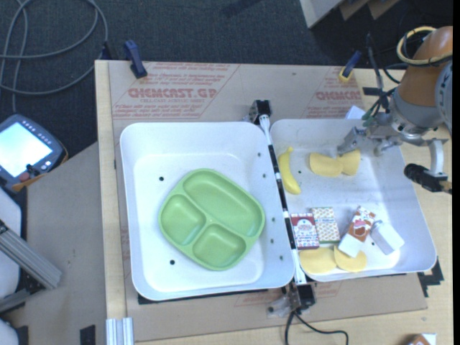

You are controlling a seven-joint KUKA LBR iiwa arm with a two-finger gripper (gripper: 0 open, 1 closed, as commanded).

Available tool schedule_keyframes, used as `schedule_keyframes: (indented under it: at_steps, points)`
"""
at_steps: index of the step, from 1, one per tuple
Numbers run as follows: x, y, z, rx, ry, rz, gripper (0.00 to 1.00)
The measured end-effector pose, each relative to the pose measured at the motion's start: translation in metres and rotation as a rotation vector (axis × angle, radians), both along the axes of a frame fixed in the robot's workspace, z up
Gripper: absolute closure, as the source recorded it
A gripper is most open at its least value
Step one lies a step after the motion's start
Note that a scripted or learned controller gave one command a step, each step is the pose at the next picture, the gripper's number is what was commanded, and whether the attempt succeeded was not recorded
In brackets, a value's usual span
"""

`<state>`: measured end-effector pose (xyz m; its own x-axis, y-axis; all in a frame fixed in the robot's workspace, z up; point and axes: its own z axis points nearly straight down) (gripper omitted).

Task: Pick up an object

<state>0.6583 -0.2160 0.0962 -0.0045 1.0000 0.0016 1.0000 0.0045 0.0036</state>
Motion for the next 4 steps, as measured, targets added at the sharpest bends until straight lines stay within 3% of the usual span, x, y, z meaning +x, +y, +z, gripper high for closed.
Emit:
schedule_keyframes:
  at_steps: [1, 4]
  points:
    - [-0.009, 0.041, -0.012, 0.0, 0.005, -0.003, 0.0]
    - [-0.019, 0.001, -0.011, 0.003, 0.003, -0.002, 0.0]
